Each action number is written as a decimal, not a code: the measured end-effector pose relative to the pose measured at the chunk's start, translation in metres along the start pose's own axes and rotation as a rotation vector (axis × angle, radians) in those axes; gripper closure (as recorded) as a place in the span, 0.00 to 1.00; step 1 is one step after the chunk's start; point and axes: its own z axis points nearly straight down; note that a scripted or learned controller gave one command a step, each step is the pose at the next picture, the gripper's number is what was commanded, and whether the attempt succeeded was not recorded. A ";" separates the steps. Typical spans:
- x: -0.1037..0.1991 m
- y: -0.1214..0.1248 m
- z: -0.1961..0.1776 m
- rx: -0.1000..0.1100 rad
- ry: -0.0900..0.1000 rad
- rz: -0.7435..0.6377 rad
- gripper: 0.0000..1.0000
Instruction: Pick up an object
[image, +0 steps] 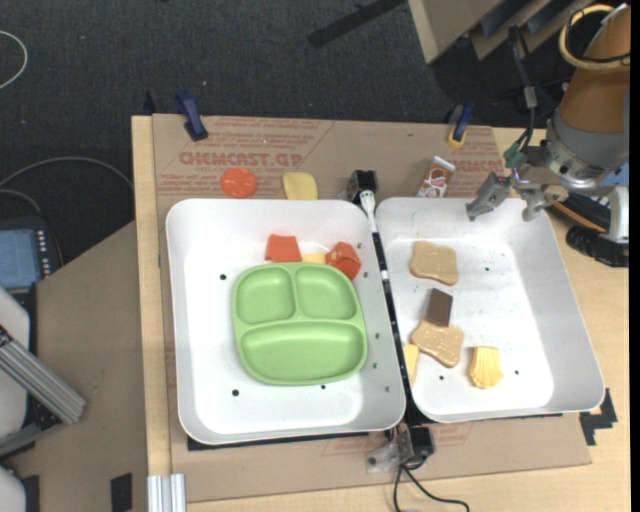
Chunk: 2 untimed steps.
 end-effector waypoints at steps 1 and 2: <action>0.040 -0.079 0.047 0.010 0.004 0.001 0.00; 0.063 -0.088 0.127 0.006 0.002 -0.001 0.00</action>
